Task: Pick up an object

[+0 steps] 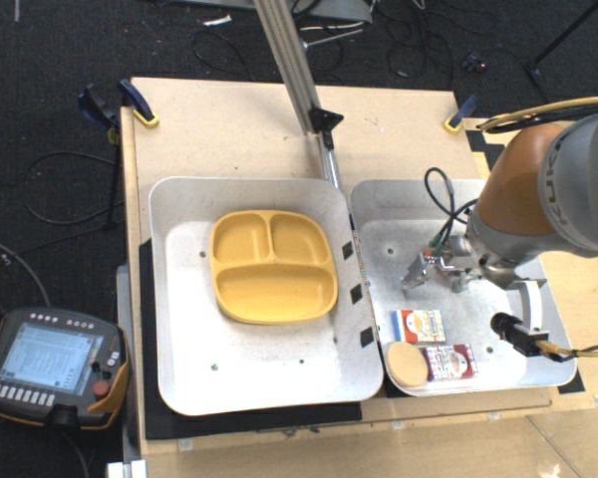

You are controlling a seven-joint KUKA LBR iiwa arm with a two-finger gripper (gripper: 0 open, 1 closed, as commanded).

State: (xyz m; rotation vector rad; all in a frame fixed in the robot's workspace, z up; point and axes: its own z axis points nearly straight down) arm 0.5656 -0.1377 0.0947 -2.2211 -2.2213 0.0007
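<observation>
My gripper hangs over the middle of the right bin, its fingers open with nothing between them. Just in front of it lie three small things: a white and red box, a dark red packet and a tan round piece at the bin's front edge. None of them touches the gripper. In the left bin a yellow divided plate lies flat.
A slanted metal pole crosses the bench's back and ends at the rim between the bins. Yellow clamps hold the bench corners. A teach pendant rests on the floor at left.
</observation>
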